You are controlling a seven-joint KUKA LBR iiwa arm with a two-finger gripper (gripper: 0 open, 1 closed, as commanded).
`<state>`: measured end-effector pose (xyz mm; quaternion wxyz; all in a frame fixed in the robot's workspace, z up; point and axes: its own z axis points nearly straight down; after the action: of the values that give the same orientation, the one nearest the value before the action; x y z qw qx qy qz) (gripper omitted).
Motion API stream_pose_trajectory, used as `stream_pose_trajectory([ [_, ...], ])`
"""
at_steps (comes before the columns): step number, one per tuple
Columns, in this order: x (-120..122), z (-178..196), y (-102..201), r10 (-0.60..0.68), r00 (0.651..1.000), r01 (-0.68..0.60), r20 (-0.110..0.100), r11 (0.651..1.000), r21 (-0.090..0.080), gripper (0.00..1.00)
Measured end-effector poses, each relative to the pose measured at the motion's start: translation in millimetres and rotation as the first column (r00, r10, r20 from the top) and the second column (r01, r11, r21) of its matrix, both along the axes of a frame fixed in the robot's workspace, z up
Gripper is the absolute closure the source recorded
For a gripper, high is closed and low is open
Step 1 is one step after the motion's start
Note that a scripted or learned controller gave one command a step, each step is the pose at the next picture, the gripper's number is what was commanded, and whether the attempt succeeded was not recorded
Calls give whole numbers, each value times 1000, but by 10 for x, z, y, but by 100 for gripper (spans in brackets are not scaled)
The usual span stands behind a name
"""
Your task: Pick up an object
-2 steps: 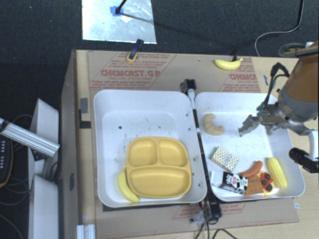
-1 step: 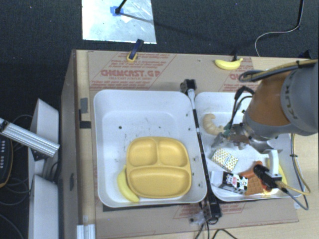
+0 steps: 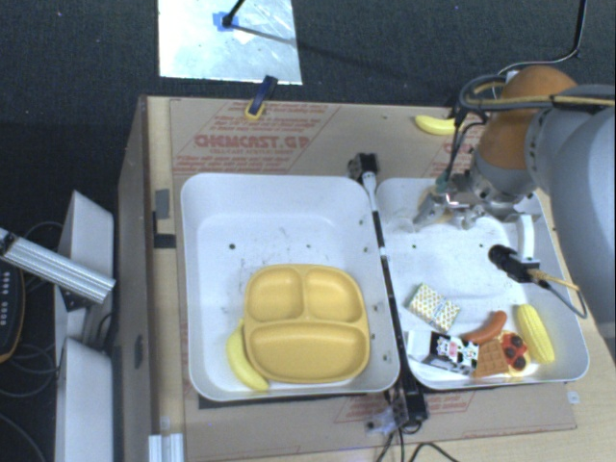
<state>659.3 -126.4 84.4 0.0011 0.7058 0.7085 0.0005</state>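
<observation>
- The gripper hung at the far end of the right bin, over bare white floor.
- Its claw looked spread open, with nothing between the fingers.
- Nothing had been picked up, so the whole task was left to do.
- The nearest things to take lay at the near end of that bin, well apart from the claw: a packet, a sausage, a corn cob and a cow-print card.
- The packet lay closest and a little apart from the others, so I judged it the easiest grasp.
- The left bin held a yellow tray with a banana touching its near-left corner.
- To finish, the arm had to move over one thing, close on it and lift.
</observation>
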Motion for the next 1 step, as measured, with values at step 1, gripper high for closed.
stream_pose_trajectory([
  [1,109,1026,519,2,1000,-2,5,1000,1,0],
])
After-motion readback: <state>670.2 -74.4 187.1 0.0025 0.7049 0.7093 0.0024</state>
